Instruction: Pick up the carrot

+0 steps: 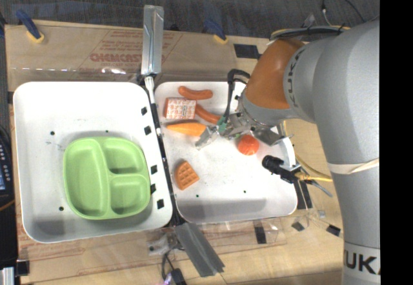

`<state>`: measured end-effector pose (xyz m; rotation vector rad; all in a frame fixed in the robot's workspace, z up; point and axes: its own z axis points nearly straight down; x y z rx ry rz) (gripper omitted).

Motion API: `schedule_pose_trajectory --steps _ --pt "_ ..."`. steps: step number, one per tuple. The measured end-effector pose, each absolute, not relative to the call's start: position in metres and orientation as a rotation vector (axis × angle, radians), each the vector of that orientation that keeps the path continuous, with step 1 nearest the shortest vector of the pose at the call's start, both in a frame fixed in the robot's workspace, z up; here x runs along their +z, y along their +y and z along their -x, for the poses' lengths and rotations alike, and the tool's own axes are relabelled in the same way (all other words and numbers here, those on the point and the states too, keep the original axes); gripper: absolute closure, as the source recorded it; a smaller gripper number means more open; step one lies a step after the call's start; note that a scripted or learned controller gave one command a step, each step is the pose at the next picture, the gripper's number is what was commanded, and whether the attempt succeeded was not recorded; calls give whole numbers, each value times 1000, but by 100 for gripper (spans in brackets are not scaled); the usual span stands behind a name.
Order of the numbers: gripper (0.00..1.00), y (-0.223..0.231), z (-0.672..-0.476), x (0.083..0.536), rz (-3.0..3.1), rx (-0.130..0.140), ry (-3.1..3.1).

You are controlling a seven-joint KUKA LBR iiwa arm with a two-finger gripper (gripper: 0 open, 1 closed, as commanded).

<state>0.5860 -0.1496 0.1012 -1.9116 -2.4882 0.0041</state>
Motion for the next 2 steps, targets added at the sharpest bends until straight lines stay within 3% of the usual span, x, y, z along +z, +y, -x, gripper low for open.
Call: schedule_pose_trajectory --steps 1,2 --pt "0 -105 -649 91 1918 3 -2482" --pt "100 -106 -648 101 1910 10 -2486"
